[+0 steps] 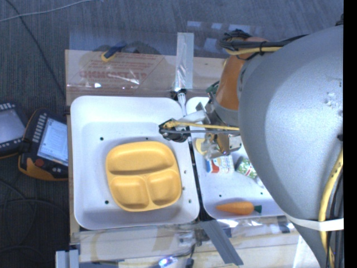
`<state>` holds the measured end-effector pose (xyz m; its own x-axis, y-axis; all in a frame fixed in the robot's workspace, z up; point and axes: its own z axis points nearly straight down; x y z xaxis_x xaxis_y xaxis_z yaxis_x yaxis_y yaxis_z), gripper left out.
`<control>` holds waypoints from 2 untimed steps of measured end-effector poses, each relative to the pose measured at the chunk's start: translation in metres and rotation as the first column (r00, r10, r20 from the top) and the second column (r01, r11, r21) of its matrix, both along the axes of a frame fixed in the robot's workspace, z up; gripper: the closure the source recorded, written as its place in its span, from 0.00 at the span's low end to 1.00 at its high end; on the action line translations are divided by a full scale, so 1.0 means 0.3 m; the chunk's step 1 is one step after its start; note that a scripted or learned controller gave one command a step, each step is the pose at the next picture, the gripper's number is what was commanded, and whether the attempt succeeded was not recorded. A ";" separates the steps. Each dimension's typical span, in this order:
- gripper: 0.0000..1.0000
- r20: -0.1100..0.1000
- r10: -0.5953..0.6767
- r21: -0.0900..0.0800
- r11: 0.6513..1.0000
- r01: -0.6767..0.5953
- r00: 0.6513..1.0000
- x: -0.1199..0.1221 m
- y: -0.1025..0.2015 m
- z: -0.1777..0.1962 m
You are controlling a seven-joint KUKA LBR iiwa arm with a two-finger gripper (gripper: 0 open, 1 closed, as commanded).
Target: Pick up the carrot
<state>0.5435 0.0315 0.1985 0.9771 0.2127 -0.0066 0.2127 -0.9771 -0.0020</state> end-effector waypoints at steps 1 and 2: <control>1.00 0.001 0.099 -0.001 0.995 -0.099 0.995 -0.201 0.672 -0.047; 0.00 0.001 0.094 -0.002 0.996 -0.094 0.996 -0.201 0.672 -0.047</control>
<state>0.4831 0.2331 0.1843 0.9529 0.3032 -0.0057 0.3032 -0.9529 0.0006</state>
